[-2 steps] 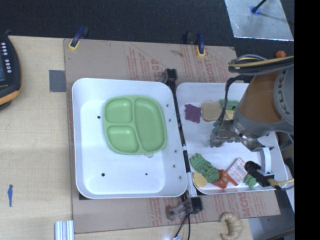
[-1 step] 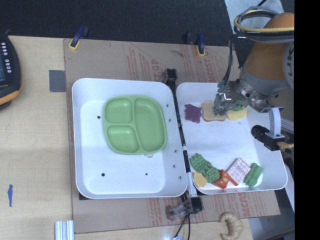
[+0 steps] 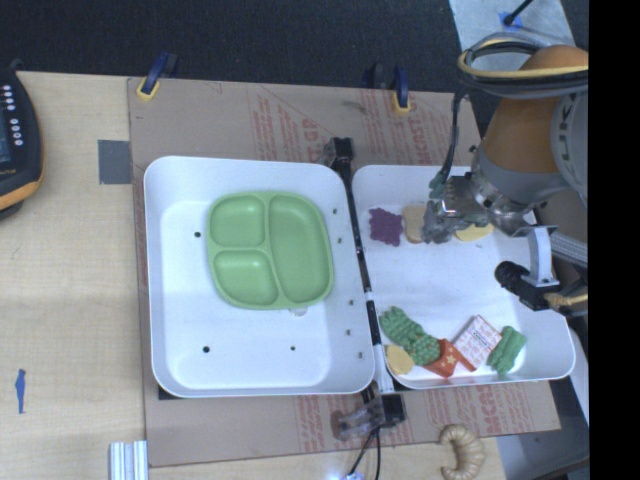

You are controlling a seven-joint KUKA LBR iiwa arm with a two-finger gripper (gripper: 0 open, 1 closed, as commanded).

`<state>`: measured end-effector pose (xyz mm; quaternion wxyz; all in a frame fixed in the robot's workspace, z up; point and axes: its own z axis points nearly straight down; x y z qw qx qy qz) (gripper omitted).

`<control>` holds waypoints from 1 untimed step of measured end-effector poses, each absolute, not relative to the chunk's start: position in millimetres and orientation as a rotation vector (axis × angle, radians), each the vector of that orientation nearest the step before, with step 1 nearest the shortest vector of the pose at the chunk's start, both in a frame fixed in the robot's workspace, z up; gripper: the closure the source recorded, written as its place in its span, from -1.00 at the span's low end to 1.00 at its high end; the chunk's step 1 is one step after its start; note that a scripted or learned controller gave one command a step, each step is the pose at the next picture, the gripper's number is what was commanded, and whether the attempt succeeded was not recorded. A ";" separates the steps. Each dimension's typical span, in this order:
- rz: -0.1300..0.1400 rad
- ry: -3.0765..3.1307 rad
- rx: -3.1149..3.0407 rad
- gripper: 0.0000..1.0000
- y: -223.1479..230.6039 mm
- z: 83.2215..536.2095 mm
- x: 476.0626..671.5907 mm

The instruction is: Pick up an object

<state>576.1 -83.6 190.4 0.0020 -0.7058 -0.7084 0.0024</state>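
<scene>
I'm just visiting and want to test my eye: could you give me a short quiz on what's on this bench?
1. True or false: the green plate lies in the left bin.
2. Which lies nearest the tool? A) purple toy B) red-and-white packet C) blue clamp
3. Fill in: the green plate has ___ compartments.

Key: 1 true; 2 A; 3 three.
</scene>
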 end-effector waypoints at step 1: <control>0.007 -2.220 -2.215 1.00 -85.2 191.6 572.4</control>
